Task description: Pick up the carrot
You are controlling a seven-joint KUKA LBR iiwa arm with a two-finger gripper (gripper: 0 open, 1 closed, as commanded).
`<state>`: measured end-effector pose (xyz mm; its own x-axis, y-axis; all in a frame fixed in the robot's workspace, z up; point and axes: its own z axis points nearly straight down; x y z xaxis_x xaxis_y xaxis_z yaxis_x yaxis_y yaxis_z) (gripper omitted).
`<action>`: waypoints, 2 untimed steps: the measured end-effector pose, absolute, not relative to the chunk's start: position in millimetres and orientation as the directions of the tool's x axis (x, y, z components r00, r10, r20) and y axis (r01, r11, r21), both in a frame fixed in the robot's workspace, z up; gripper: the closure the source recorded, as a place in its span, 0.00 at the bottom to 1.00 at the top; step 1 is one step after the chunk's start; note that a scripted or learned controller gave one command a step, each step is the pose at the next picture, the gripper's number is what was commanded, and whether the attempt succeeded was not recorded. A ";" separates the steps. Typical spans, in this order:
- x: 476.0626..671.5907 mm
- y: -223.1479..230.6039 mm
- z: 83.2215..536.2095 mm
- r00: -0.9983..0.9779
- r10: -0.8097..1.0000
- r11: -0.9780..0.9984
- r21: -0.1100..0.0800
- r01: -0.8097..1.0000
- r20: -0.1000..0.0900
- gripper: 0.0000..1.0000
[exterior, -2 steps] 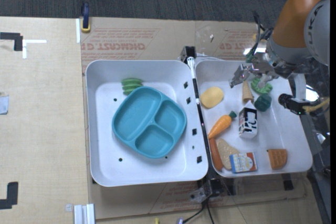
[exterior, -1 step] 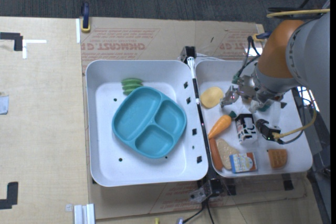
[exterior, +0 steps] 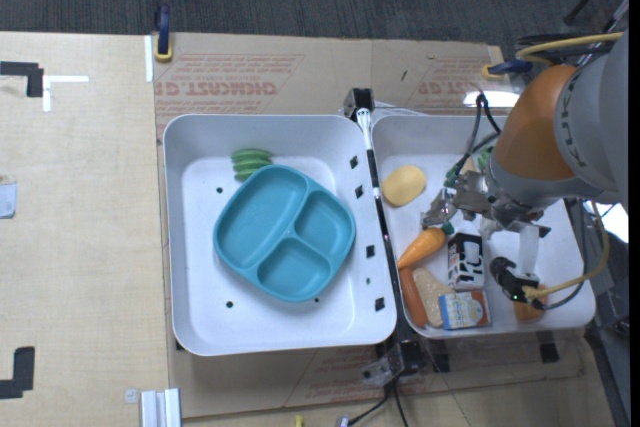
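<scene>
The carrot lay in the right bin, near its left wall, tilted with the thick end up-right and the tip pointing down-left. The gripper hung just above and beside the carrot's thick end, arm reaching in from the right. Whether the fingers were wide or narrow could not be told; cables and wrist hardware cluttered that spot. Nothing was seen between them, so the carrot did not count as held.

Neighbours were tight: a yellow potato-like piece sat up-left, apart from the carrot; a black-and-white carton stood just beside the carrot's right side; a flat snack packet lay just below, looking to touch or nearly touch it. The left bin carried a blue divided plate and a green pod, both well apart from the work.

Judgement: the step was closing on the carrot. To do it well, set the fingers across the carrot's short axis, near the thick half, not along its length. Keep clear of the carton. Descend straight, close fully, then lift straight up. Risk: round tapered body slipping out, or the carton getting pinched too.
</scene>
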<state>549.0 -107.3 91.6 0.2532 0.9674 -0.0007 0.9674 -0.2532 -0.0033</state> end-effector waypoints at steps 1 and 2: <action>511.2 -95.9 91.6 0.374 0.927 -0.374 -0.003 0.927 0.000 0.00; 513.0 -97.0 101.7 0.380 0.925 -0.380 -0.002 0.925 0.001 1.00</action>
